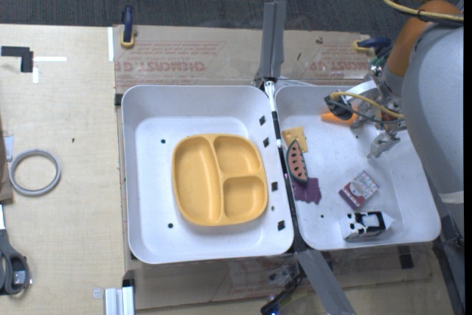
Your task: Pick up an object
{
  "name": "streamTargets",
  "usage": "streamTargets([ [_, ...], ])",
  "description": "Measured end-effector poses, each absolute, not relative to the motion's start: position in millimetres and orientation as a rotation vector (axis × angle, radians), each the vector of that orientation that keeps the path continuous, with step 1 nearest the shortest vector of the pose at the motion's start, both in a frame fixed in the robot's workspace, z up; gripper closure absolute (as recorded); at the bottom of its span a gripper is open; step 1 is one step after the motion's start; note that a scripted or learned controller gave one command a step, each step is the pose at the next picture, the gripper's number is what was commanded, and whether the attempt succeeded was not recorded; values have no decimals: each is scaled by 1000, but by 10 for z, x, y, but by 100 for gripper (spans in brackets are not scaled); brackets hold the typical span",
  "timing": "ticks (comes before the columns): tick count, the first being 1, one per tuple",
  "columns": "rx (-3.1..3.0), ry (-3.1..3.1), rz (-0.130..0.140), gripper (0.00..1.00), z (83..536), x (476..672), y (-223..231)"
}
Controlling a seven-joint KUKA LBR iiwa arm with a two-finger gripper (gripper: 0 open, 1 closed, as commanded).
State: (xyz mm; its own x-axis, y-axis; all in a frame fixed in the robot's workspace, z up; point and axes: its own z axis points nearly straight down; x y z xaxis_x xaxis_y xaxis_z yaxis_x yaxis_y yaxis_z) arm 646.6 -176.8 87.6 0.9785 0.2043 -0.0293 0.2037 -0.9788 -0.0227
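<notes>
You have two white bins side by side on the tabletop. The left bin (140,181) holds a yellow divided plate (219,179), sitting near its middle, three compartments facing up.

The right bin (413,232) carries the loose objects. Along its left wall lie a small yellow block (294,137), a watermelon slice toy (297,162) just below it, and a purple scrap (307,190) below that, all close together. Toward the near right corner you will find a red and white packet (359,189), and beside the near edge a black and white object (366,224). An orange item (341,114) rests near the far edge of this bin, partly tangled with the arm's cables.

The arm (435,114) reaches in from the right, over the right bin's far right portion. Its gripper (380,144) hangs over bare bin floor, apart from the red and white packet below it. You can see nothing between the jaws; whether they stand wide or narrow cannot be told from this angle.

On the tabletop left of the bins lie a grey tape ring (33,172) and scissors (12,269) near the left edge.
</notes>
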Motion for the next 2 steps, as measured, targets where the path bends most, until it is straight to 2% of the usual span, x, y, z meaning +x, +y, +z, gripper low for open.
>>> streamTargets([
  [1, -3110, -324, 25, 0, 892, 6505, -2171],
  [2, -3110, -326, 25, 0, 891, 6506, -2169],
])
